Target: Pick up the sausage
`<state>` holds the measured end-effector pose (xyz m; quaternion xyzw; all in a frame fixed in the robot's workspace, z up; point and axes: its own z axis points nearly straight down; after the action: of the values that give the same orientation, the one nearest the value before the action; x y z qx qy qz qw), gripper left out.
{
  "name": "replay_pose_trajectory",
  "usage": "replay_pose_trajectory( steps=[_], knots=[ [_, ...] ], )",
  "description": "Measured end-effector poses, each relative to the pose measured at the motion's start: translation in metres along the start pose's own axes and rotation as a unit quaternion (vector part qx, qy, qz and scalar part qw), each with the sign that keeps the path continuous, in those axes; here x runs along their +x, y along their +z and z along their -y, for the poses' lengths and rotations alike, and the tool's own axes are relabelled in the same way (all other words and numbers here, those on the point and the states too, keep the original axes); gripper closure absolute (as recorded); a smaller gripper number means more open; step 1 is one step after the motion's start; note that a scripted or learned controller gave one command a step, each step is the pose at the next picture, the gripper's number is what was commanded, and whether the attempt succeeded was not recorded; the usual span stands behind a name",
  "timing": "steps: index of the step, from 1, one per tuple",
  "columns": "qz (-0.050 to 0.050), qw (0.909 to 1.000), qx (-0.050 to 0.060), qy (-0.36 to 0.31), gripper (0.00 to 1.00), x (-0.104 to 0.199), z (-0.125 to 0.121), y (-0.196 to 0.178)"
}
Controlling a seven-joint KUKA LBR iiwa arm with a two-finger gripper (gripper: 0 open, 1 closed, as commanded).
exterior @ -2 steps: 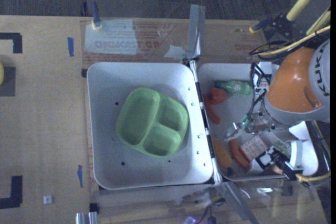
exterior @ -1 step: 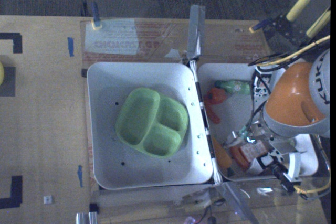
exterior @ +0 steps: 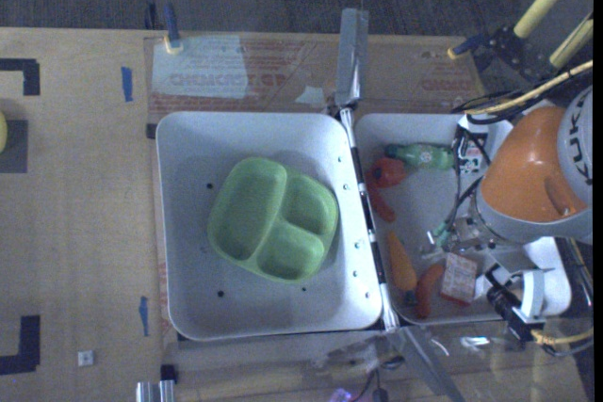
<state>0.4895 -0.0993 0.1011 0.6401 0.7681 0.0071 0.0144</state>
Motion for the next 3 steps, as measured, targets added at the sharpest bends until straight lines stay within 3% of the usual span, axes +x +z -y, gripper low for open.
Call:
replay_pose_trajectory(
  steps=[1,2,3],
  knots=[
    [-0.007,0.9980,0.014,-0.061,1.00,-0.020,0.000,-0.021],
    [-0.007,0.9980,0.014,-0.061,0.00,-0.021,0.000,-0.021],
    [-0.005,0.9914,0.014,0.130,0.00,-0.051,-0.002,0.016]
  ],
)
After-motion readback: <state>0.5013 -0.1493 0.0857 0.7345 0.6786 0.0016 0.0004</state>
